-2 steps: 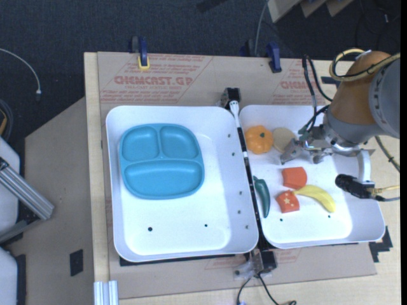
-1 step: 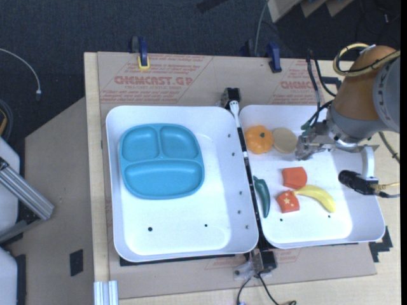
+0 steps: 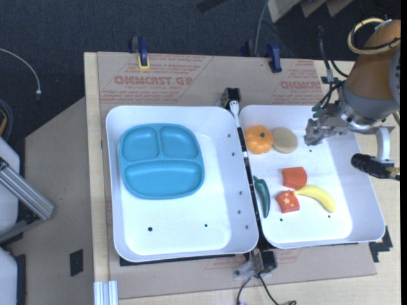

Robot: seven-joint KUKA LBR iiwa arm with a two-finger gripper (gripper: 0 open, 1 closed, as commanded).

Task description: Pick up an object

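Camera view: my gripper (image 3: 316, 130) hangs over the right bin's (image 3: 356, 224) far edge, near the tan disc (image 3: 285, 140); I cannot tell its state.

Setting: a robotics lab bench. A cardboard sheet (image 3: 191, 75) was fixed by blue clamps (image 3: 141, 51), two white bins (image 3: 191, 246) sat side by side, and loose cables (image 3: 25, 68) trailed over dark carpet (image 3: 95, 11).
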